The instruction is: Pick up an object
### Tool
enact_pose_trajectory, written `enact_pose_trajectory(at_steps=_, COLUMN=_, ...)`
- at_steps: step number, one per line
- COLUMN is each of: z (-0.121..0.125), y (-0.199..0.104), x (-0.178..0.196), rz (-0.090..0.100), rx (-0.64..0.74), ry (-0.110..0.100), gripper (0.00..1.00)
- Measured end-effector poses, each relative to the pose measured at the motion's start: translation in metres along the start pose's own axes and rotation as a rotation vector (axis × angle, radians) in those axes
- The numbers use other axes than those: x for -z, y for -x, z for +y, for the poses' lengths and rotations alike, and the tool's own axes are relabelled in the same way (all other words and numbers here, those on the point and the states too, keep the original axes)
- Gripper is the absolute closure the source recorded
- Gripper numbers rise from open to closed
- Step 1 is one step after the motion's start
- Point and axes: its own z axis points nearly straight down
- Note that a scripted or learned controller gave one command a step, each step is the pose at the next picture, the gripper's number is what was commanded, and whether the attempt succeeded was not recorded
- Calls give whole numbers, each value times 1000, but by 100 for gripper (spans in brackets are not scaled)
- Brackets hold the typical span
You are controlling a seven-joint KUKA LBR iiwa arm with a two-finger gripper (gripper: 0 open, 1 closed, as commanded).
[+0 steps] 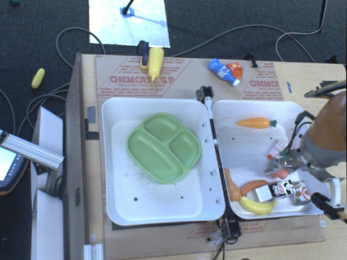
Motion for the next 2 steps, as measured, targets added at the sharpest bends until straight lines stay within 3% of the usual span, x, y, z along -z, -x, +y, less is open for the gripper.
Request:
enact_pose_trajectory(at_steps=1, z=15, y=-38, x=76, rz=0, rx=1, ry=-1, gripper=100)
enact_pose_trajectory(at_steps=2, z=30, y=-98, x=105, rz=1, rx=2, ry=-2, gripper=100)
